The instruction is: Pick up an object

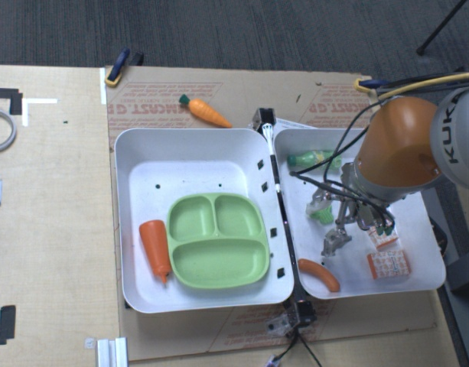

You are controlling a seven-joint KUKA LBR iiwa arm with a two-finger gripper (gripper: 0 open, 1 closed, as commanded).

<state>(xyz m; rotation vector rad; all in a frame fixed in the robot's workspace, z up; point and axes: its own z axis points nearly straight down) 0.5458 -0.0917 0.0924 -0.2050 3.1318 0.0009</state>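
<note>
My gripper point(330, 224) hangs low in the right bin point(425, 281), under the orange-banded wrist point(398, 144). A small green object point(321, 214) lies right against the gripper's left side; whether it is held cannot be told. A green bottle point(311, 159) lies at the bin's back left. An orange-red sausage point(319, 275) rests at the front left corner. A red-and-white packet point(388, 264) lies in front of the gripper on its right, with a small white piece point(382, 241) beside it.
The left bin point(131, 205) holds a green divided plate point(217, 240) and an orange carrot-like piece point(154, 248) at the plate's left. A toy carrot point(206, 112) lies on the cardboard behind the bins. Black cables point(326, 178) trail from the wrist across the right bin.
</note>
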